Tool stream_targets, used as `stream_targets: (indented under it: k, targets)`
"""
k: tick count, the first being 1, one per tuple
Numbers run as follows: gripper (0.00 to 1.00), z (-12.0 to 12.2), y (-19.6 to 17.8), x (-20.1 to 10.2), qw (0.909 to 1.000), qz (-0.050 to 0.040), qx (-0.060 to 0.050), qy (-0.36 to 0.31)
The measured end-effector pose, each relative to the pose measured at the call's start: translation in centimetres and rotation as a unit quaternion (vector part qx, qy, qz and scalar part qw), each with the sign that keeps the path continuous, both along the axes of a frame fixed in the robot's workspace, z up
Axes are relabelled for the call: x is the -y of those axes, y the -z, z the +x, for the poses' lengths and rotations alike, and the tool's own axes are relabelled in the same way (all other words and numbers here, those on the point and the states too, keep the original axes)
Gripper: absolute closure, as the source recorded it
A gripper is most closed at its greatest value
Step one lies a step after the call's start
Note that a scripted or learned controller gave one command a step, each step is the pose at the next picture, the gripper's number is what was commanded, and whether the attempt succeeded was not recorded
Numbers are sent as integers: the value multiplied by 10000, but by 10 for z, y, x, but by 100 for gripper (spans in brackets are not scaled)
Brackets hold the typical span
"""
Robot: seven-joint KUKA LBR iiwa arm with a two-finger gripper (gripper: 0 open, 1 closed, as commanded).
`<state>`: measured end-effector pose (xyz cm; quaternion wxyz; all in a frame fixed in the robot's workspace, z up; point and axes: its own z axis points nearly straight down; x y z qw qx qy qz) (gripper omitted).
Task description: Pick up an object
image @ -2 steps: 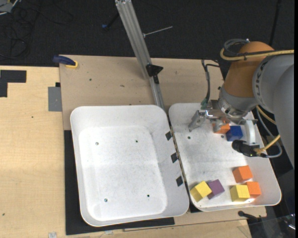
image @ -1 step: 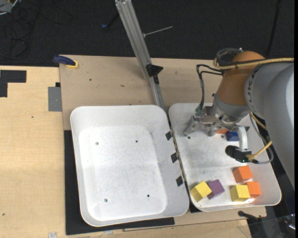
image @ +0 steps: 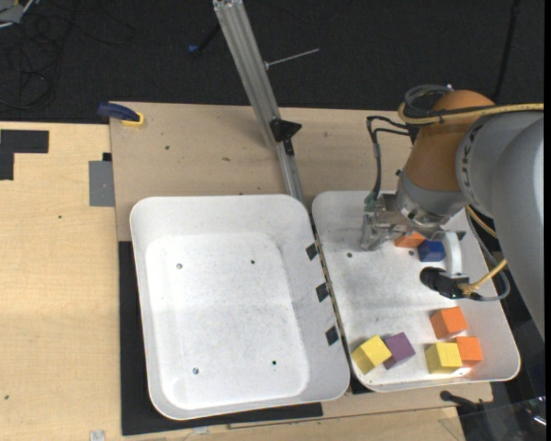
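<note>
The arm (image: 441, 154) reaches in from the right and sets its hand (image: 378, 232) low over the far end of the right bin (image: 367, 292), near that bin's left wall. The view does not make clear whether the hand is released or clenched, and nothing can be seen grasped in it.

Just right of the hand, partly under the wrist, lies a red-orange block (image: 409, 240), with a blue block (image: 431, 251) touching or nearly touching it on its near right side. The other blocks sit well apart from the hand, at the near end of the same bin. An orange block (image: 448, 322) lies alone, and nearer the rim a second orange block (image: 470, 348) sits against a yellow block (image: 444, 356). To their left, a purple block (image: 399, 346) and another yellow block (image: 372, 352) lie side by side, close to the bin's near left corner.

The left bin (image: 220, 310) stands beside the right one on the worktop (image: 46, 246). A metal rail (image: 257, 81) slants down from the far side toward the gap between the bins.
</note>
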<state>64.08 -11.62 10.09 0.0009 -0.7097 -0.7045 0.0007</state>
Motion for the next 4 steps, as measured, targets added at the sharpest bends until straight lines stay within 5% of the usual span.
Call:
stream_targets:
  k: [3, 4]
  targets:
    - [100, 6, -150, 9, 10000, -5, 29, -33]
    - [100, 6, -151, -48, 10000, 12, -1, -57]
